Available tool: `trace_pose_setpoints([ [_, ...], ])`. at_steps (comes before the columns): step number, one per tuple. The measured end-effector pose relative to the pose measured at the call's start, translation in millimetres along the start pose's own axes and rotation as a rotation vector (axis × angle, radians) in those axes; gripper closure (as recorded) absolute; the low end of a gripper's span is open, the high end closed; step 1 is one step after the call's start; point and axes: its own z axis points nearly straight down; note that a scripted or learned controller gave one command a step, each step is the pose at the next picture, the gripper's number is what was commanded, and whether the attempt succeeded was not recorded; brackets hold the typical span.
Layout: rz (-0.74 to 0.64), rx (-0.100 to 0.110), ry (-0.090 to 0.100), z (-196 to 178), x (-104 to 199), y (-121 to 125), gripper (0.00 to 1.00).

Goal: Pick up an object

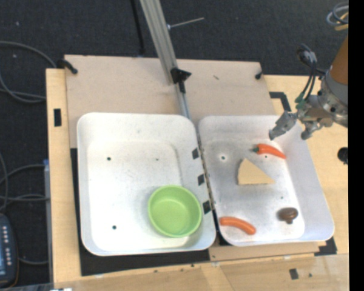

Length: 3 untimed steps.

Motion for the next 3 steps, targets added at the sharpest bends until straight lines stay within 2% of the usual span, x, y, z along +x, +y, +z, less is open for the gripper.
trace_pose_setpoints([
  [1,0.0,0.0,0.0,0.0,0.0,0.0,0.0],
  [3,0.005,0.005,-0.001,87.1,-8.3,-9.5,0.0],
])
